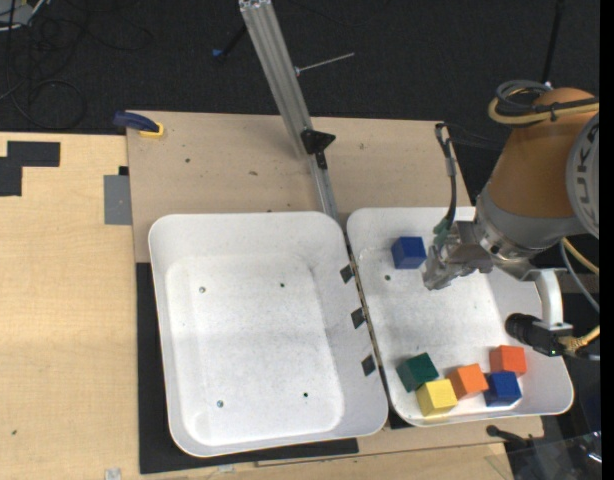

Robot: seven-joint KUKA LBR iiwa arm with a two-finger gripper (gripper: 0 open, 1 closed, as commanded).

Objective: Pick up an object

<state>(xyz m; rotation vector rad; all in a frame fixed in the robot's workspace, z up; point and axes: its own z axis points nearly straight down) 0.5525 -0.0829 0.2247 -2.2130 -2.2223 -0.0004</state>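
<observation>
Gripper (439, 270) low in right bin (457, 313), just beside lone blue cube (408, 252), likely lined up for it as the easiest pick away from clustered blocks (465, 378); jaw state: cannot tell.

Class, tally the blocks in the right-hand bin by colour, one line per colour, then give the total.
Blue blocks: 2
Green block: 1
Yellow block: 1
Orange block: 1
Red-orange block: 1
Total: 6
</observation>
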